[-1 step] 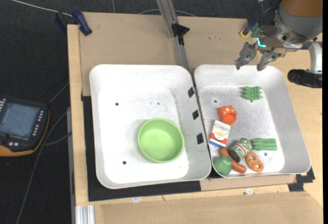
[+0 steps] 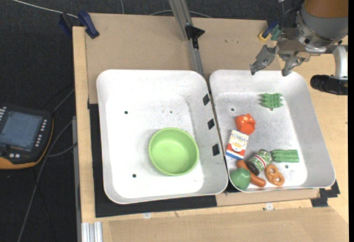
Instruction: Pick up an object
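A handheld control unit with a dark screen lies at the far left, off the tabletop. On the tabletop, the left bin carries a green bowl sitting upright toward its 5 o'clock corner. A grey metal pole slants down from the top edge to the seam between the two bins. The right bin carries the small items: a green ridged piece lies alone toward 12 o'clock, a red pepper-like toy sits near the middle, and a small white carton lies just at its 6 o'clock. Clustered toward 6 o'clock are a green pepper-like toy, a sausage, a dark can, a pretzel and a second green ridged piece. The claw hangs over the right bin's 12 o'clock rim, its fingers spread apart and gripping nothing, well apart from the nearest item, the lone ridged piece below it.
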{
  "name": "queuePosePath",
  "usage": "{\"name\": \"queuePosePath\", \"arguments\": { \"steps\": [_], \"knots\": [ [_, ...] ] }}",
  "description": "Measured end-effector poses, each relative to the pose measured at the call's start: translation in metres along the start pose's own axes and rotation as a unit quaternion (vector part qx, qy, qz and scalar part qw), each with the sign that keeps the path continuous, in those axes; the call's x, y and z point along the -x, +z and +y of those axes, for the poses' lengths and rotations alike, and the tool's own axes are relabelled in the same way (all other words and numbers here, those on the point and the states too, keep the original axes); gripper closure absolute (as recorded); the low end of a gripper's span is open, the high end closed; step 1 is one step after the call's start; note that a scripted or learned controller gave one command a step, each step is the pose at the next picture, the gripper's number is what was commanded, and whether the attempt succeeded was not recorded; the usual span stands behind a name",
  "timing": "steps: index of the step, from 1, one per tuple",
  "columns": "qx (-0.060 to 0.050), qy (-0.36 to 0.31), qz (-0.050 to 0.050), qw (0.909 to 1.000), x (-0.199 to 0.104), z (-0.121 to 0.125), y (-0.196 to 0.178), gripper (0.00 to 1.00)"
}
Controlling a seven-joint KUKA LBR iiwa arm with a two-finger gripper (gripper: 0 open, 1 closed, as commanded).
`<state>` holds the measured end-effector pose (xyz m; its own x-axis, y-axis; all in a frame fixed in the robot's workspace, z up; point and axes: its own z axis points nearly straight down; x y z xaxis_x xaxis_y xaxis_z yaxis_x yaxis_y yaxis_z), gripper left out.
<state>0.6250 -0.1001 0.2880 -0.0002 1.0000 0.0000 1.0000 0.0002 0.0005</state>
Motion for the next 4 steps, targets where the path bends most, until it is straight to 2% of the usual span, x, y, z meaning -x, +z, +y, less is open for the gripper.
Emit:
{"name": "queuePosePath", "arguments": {
  "steps": [1, 3, 4],
  "knots": [
    [-0.002, 0.000, 0.000, 1.0000, -0.010, -0.003, 0.054, 0.00],
    [-0.002, 0.000, 0.000, 1.0000, -0.002, -0.009, 0.140, 0.00],
    [0.001, 0.000, 0.000, 1.0000, -0.002, -0.007, 0.127, 1.00]
  ]
}}
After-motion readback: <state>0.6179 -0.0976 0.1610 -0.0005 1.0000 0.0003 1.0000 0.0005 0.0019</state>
